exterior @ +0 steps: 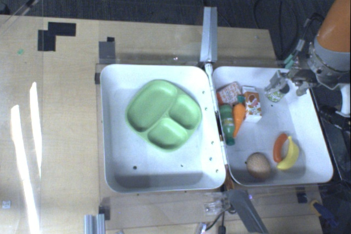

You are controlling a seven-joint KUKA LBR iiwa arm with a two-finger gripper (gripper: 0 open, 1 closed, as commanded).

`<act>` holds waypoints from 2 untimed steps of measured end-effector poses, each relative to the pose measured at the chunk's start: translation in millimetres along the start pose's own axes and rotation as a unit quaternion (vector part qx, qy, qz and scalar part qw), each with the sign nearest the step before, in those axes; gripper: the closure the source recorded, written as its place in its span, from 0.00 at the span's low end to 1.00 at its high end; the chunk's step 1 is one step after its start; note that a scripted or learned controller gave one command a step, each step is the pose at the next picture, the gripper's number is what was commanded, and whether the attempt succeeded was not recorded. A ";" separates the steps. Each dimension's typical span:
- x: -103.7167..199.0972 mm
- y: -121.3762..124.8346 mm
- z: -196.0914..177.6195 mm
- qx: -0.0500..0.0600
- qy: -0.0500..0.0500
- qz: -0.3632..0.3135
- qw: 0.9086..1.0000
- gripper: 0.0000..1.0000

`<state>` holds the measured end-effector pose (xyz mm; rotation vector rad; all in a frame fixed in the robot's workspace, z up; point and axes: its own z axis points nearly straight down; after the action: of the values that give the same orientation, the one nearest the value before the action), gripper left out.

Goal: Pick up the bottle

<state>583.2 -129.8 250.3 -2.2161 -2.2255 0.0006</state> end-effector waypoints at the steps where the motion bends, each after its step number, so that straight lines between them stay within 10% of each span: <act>1: -22.7 -38.9 127.1 0.001 0.000 -0.009 1.000 0.00; 2: 41.3 -44.6 162.9 -0.006 -0.001 0.049 0.999 0.00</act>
<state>538.3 -88.7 87.5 -2.3303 -2.1193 -0.0106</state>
